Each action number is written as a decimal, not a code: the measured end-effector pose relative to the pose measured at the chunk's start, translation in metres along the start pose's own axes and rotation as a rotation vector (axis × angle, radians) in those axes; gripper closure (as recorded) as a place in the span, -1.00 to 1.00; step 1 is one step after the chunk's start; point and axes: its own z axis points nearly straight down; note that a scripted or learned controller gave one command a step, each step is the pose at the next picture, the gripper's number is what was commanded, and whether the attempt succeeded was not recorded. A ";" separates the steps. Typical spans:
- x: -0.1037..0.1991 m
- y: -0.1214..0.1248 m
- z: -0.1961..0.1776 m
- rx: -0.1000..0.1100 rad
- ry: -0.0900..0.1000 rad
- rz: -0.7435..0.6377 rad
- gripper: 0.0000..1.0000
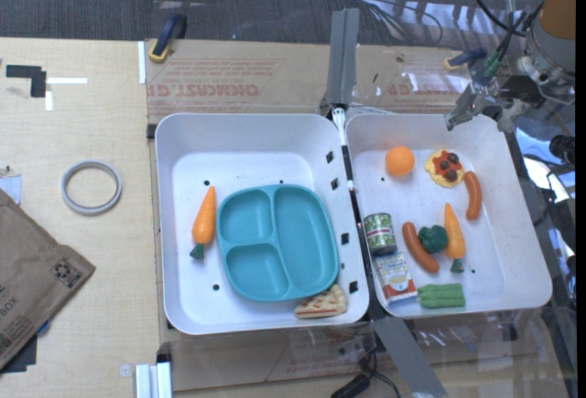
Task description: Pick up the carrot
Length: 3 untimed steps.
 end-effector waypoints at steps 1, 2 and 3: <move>-0.034 -0.013 0.134 -0.001 0.000 -0.084 -1.00; -0.036 -0.066 0.198 -0.003 0.000 -0.339 -1.00; -0.037 -0.065 0.189 -0.005 -0.001 -0.335 1.00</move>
